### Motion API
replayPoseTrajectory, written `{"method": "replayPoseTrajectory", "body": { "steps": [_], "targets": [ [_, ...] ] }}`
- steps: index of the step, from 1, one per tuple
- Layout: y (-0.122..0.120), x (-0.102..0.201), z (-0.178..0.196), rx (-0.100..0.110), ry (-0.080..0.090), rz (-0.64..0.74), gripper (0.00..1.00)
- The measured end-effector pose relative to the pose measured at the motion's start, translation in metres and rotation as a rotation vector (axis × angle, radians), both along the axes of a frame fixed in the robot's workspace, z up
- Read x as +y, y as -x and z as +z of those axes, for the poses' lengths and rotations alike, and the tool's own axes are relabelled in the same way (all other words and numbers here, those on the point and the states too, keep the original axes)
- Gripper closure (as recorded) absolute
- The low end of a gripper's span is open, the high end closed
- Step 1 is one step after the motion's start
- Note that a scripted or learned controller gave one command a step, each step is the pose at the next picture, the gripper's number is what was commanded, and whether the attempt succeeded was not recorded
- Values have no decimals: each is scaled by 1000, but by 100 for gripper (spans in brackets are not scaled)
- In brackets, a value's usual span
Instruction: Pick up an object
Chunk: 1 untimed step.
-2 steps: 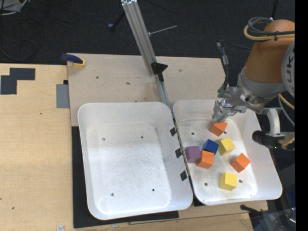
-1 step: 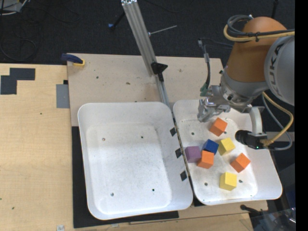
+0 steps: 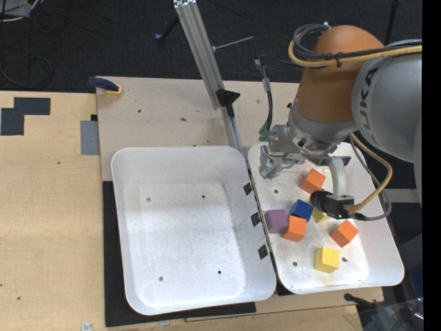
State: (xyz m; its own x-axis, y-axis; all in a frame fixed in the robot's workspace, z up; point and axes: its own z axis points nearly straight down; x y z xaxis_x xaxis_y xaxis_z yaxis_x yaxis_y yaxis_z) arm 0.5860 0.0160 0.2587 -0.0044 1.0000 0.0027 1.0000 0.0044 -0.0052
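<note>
The right bin (image 3: pixel 375 271) holds several small blocks: an orange one (image 3: pixel 313 181), a blue one (image 3: pixel 301 209), a purple one (image 3: pixel 276 221), an orange one (image 3: pixel 295 228) beside it, another orange one (image 3: pixel 344 233) and a yellow one (image 3: pixel 327 259). My gripper (image 3: pixel 272 165) hangs over the bin's far left part, above bare floor, left of the upper orange block and apart from it. Nothing shows between its fingers.
The left bin (image 3: pixel 131 185) lies beside the right one, its shared rim carrying small black clips (image 3: pixel 255 218). A slanted metal rail (image 3: pixel 203 54) rises behind the bins. The grey arm with its orange band (image 3: pixel 337 67) overhangs the right bin's far side.
</note>
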Motion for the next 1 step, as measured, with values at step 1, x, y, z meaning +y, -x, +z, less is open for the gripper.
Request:
{"method": "replayPoseTrajectory", "body": {
  "steps": [1],
  "targets": [
    [-3,44,-17,2,2,-1,100]
  ]
}}
